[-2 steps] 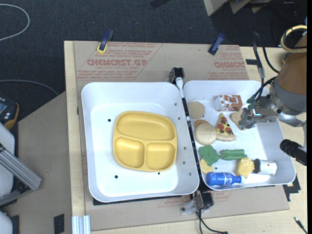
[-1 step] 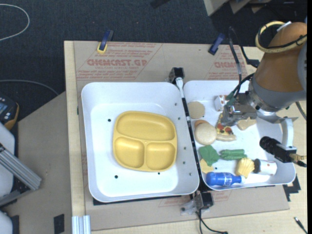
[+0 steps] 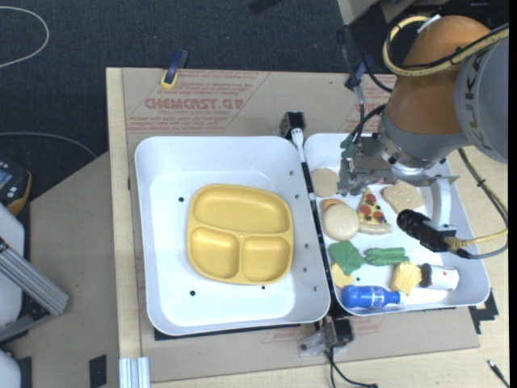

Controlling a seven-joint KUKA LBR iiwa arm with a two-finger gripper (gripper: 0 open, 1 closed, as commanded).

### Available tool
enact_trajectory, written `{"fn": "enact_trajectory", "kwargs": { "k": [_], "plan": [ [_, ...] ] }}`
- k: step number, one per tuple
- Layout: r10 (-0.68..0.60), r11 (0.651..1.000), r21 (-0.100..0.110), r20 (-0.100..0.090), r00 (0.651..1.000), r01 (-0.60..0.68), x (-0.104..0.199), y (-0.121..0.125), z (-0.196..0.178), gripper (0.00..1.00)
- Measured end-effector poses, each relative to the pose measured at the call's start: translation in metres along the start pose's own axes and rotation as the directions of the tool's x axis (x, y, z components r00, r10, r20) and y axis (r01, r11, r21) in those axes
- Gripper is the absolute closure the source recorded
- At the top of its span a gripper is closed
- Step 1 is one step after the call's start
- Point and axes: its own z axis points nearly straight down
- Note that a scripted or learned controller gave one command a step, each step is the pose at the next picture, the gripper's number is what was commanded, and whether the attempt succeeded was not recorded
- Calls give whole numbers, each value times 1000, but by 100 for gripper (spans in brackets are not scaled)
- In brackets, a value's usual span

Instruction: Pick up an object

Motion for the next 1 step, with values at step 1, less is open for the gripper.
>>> {"fn": "enact_trajectory", "kwargs": {
  "k": [1],
  "plan": [
    [2,1000,0,1,1000,-2,47,25,0,100]
  ]
}}
